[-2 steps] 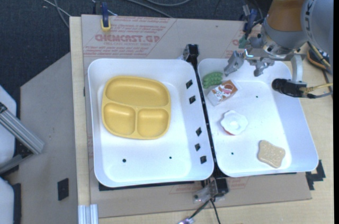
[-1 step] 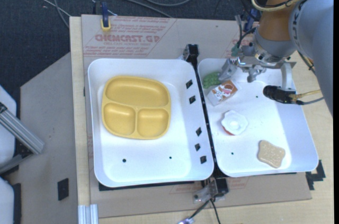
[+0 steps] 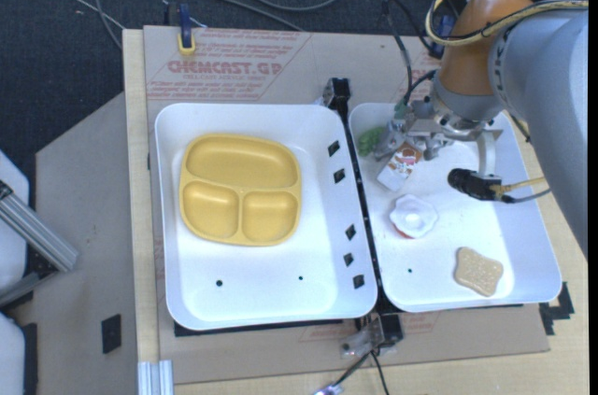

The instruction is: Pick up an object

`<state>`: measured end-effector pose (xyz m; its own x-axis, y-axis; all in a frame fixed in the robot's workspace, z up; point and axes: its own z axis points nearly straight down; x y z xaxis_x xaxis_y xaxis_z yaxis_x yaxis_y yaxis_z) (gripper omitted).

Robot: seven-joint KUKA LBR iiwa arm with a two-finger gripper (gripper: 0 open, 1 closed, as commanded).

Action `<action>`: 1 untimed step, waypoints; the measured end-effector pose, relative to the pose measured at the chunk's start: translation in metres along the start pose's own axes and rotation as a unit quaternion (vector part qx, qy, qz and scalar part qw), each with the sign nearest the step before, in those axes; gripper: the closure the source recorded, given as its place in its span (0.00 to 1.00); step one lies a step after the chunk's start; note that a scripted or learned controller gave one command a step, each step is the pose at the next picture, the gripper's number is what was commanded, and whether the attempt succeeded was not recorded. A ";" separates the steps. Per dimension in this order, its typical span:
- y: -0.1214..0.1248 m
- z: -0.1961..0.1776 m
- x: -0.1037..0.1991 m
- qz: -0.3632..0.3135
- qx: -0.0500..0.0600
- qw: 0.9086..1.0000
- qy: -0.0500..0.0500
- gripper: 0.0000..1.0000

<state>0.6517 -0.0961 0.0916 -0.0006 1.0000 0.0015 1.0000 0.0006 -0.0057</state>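
Claw (image 3: pixel 408 138), grip state unclear, crowds a green item (image 3: pixel 371 140) and carton (image 3: pixel 400 169).

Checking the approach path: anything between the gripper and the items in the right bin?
Nothing visible. The gripper is low at the bin's far-left corner, right at a small carton. The white cup and cracker lie apart, uncovered.
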 end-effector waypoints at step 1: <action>0.002 -0.015 0.000 0.000 -0.003 1.000 0.000 1.00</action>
<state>0.6534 -0.0961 0.1063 -0.0009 1.0000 0.0011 1.0000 0.0009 0.0004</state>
